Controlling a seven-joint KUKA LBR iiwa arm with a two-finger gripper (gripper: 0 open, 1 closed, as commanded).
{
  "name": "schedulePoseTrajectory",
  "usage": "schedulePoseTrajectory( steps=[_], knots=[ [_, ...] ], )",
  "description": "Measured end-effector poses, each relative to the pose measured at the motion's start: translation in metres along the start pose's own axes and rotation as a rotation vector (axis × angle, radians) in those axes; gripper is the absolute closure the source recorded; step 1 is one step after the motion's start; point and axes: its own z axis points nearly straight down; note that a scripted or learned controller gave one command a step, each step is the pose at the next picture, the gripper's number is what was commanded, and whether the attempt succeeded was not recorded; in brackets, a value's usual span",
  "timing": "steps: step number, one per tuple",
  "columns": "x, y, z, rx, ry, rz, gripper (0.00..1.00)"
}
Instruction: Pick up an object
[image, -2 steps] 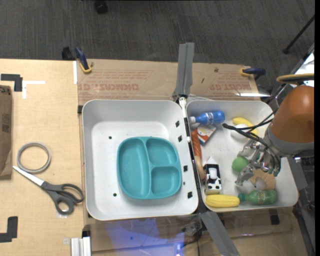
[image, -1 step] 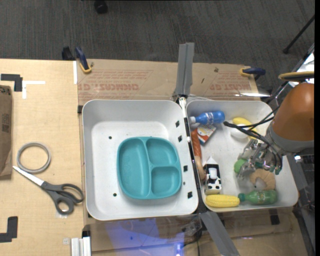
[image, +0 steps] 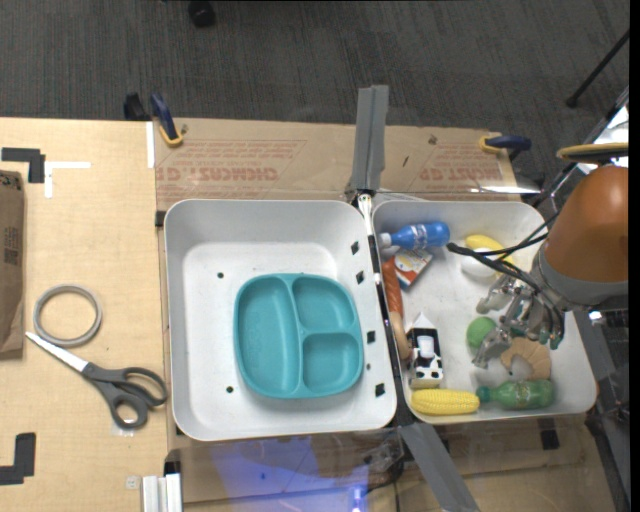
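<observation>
A wooden bench (image: 80, 200) bears two white bins. In the right bin (image: 455, 300) the gripper (image: 505, 330) hangs low, fingers slightly spread and holding nothing, beside a green ball (image: 481, 332). Below lie a corn cob (image: 445, 402) and a green vegetable (image: 520, 394).

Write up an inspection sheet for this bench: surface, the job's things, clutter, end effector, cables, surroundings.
Surface: wooden bench bearing a left bin and a right bin, side by side.
Job's things: right bin holds a corn cob, cow figure, blue bottle, yellow piece, green ball and green vegetable.
Clutter: teal divided plate in the left bin; scissors and tape roll on the bench.
End effector: end effector low over the right bin beside the green ball; finger state unclear.
Cables: black cable running along the arm.
Surroundings: cardboard sheet behind the bins, dark floor beyond.
</observation>
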Motion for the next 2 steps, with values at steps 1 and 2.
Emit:
schedulePoseTrajectory(
  steps=[1, 2],
  knots=[
    [0.006, -0.001, 0.009, 0.0, 0.003, 0.117, 0.0],
    [0.028, 0.036, 0.01, 0.0, 0.004, 0.101, 0.0]
  ],
)
